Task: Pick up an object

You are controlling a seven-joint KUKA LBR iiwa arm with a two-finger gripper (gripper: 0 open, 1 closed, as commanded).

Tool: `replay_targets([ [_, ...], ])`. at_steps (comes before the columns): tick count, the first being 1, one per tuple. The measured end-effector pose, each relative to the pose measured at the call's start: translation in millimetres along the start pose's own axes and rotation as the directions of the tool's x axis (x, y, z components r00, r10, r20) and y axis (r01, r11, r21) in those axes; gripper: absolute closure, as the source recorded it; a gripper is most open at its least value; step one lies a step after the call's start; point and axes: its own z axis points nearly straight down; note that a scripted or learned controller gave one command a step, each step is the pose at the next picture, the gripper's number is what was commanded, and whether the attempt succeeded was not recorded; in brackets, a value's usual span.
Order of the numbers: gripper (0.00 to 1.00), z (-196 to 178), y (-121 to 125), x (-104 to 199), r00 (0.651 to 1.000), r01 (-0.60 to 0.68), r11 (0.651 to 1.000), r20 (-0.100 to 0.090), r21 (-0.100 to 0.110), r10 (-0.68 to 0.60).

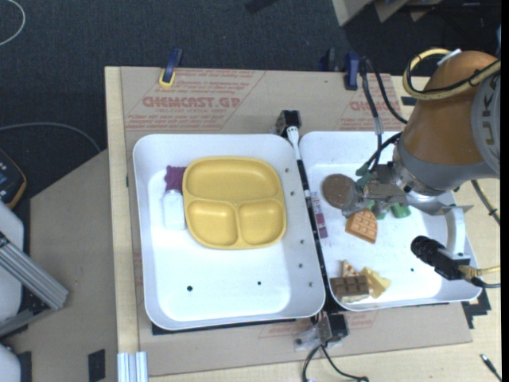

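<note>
Camera view: yellow divided plate (235, 202) in left bin (159, 285).

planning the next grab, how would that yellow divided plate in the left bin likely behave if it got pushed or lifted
The yellow divided plate looks like rigid moulded plastic, so probably stiff and light. It lies flat and wide, so a push would likely slide it, not tip it. Its smooth, broad shape may be hard to pinch except at the rim.
</note>
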Motion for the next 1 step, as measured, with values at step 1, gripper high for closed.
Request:
replay_targets([
  [1, 1.00, -13.3, 9.4, -11.6, 1.000, -0.001, 1.000, 0.001, -0.003, 0.001],
])
